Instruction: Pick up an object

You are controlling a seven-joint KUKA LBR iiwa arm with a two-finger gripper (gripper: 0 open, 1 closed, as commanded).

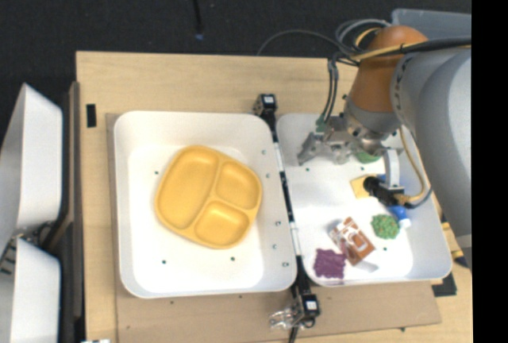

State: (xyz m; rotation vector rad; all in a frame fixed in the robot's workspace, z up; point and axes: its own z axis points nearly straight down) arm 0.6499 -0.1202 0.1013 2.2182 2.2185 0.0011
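My gripper (321, 152) hangs over the back left part of the right bin (429, 258), on the grey arm with the orange band. Nothing shows between it and the bin floor. In the front of that bin lie a purple lump (329, 263), a brown and white packet (352, 240) and a green bushy piece (386, 226). A small yellow block (361, 186) lies mid-bin, and a blue bit (400, 215) shows beside the green piece. A green and white thing (368, 152) is partly hidden under the wrist.
The left bin (135, 254) holds a yellow plate (208, 195) with three compartments. A raised rim (283, 190) divides the two bins. The arm's bulk covers the right bin's back right corner.
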